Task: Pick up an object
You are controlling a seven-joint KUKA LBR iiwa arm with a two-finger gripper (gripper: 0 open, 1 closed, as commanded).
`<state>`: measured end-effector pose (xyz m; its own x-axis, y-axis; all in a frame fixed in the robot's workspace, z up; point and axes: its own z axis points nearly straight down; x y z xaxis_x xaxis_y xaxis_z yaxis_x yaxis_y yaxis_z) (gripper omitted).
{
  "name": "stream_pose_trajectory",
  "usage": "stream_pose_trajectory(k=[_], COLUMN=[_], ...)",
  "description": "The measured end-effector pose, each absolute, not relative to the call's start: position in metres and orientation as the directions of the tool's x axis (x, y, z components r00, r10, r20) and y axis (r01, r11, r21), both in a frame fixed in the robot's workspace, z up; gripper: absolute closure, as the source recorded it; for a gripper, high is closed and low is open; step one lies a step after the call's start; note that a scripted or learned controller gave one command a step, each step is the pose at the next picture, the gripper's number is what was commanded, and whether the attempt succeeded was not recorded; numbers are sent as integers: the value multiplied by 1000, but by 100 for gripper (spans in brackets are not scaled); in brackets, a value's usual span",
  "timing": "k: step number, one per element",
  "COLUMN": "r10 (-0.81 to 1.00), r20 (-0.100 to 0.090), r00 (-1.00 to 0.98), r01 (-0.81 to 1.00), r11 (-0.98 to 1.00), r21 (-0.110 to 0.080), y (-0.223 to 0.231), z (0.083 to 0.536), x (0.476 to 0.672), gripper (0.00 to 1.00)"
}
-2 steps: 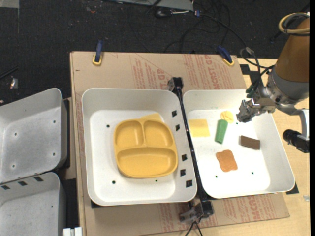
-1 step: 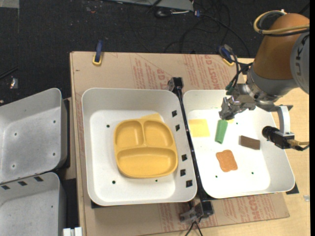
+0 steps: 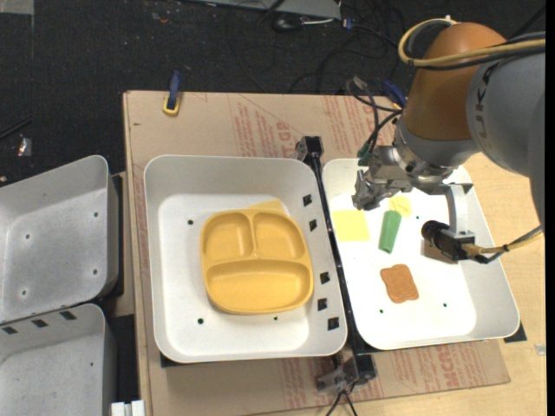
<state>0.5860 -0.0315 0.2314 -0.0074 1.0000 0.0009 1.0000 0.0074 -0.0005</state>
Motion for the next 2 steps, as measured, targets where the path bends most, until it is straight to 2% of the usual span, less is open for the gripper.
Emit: stream_pose_trajectory(k=[1,2], r10=[1000,1000], r20=[2,2], r00=[-8,-9], r01=[1000,1000], r11=[8,9], r21=[1,4], y=[28,85], z=[228,239], x=[596,616], gripper=[100,100])
